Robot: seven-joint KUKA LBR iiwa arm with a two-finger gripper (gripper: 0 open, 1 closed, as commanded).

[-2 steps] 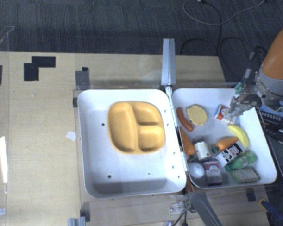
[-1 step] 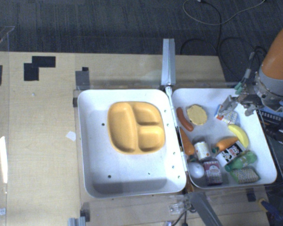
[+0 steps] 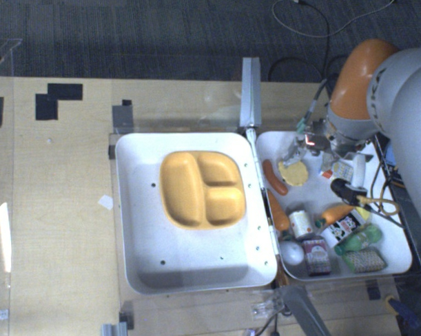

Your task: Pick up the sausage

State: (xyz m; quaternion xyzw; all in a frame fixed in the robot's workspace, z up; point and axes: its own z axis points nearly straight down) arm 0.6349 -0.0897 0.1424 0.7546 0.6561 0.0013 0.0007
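Note:
The sausage [image 3: 274,177], reddish-brown and slim, lies at a slant near the left wall of the right bin [image 3: 405,260], towards its far end. My gripper [image 3: 301,148] hovers over the far middle of that bin, a little right of and beyond the sausage, just above a round yellow cracker-like disc [image 3: 295,173]. Nothing shows held in it. The grey arm with its orange band [image 3: 359,76] reaches in from the right.
The left bin [image 3: 142,269] holds a yellow divided tray [image 3: 201,188]. Crowding the right bin are an orange stick [image 3: 279,213] below the sausage, a small white jar [image 3: 300,223], a white ball [image 3: 291,251], a dark can [image 3: 317,256], a green bottle [image 3: 358,239] and a carrot [image 3: 336,212].

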